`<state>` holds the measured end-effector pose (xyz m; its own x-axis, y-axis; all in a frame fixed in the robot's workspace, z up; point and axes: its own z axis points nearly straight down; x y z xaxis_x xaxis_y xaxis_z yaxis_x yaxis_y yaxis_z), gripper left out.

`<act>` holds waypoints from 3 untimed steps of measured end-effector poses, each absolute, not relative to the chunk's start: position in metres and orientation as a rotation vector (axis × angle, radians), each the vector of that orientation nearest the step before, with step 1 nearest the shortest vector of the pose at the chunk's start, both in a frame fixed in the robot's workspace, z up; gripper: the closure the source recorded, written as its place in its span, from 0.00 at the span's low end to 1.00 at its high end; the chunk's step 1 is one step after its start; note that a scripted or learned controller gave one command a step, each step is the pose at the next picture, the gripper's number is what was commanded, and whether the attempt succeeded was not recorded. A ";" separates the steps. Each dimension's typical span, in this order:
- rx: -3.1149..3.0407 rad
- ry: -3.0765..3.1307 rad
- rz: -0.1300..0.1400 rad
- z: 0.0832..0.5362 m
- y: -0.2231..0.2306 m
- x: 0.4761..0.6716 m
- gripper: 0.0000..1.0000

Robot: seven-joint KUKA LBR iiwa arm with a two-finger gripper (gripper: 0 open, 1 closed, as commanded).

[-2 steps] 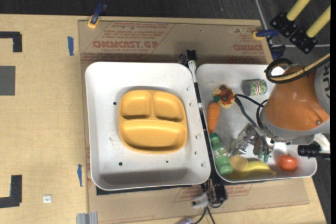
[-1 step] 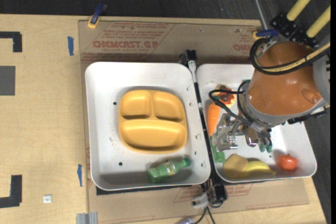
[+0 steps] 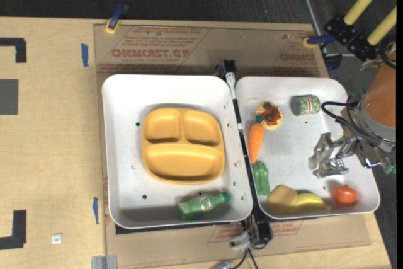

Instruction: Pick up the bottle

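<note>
The green bottle (image 3: 203, 203) lies on its side in the left bin (image 3: 119, 135), near the front edge and just below the yellow divided plate (image 3: 183, 143). Its cap end points right. My gripper (image 3: 330, 157) hangs over the right bin (image 3: 296, 135), near that bin's right side and far to the right of the bottle. Its metal fingers stand open with nothing between them.
The right bin holds a carrot (image 3: 255, 140), a small green can (image 3: 305, 104), a toy pizza slice (image 3: 269, 114), a green vegetable (image 3: 261, 177), a yellow banana-like piece (image 3: 295, 199) and a red tomato (image 3: 344, 195) just below the gripper. A ridge (image 3: 238, 135) separates the bins.
</note>
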<state>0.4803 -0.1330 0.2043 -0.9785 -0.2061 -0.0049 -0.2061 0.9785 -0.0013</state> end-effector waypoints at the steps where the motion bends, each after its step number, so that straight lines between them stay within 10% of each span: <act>1: -0.448 3.101 0.000 0.088 -0.099 0.494 1.00; 2: -0.872 3.012 0.000 0.185 -0.047 0.490 1.00; 3: -1.117 2.931 0.002 0.185 0.045 0.490 1.00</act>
